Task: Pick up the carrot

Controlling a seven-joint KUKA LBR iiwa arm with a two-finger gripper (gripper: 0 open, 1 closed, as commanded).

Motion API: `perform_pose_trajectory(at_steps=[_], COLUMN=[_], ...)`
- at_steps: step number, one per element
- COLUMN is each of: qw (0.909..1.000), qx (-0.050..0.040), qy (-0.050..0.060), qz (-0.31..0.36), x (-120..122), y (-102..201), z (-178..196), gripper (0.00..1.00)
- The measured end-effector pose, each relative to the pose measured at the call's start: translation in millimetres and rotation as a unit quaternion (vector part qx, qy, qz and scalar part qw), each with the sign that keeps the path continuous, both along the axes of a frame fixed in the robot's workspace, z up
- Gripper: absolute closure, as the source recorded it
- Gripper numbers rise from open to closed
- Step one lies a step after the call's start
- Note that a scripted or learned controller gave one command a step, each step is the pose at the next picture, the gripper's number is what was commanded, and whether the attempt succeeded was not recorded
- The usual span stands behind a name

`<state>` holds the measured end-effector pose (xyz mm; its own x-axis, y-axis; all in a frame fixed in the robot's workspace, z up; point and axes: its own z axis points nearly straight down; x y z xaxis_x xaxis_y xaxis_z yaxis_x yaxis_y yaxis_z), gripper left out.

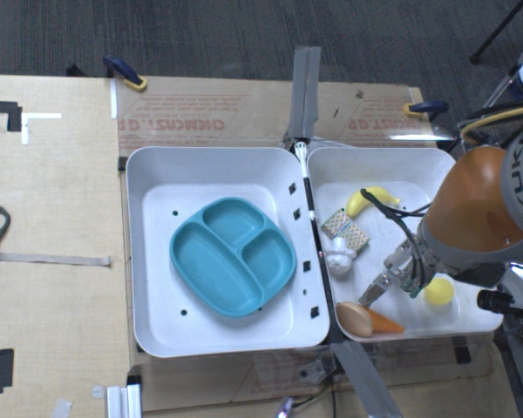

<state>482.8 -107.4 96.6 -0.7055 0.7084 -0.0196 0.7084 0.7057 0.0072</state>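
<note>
Orange and small, your carrot (pixel 385 324) is lying at the near edge of the right bin (pixel 418 171), touching a brown egg-like object (pixel 355 318) on its left. Your pincer (pixel 382 289) is hovering just above them, and you are seeing nothing between its tips; how far it is opened cannot be told. A yellow ball (pixel 439 293) is sitting beside the arm. The left bin (pixel 148 233) is holding a blue divided plate (pixel 233 257).
</note>
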Motion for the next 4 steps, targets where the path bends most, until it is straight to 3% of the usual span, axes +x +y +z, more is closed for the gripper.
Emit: perform_pose_trajectory(at_steps=[4], qw=[1.0000], qx=[0.0000], qy=[0.000], qz=[0.000], x=[-0.1], y=[0.0], z=[-0.1], gripper=[0.00])
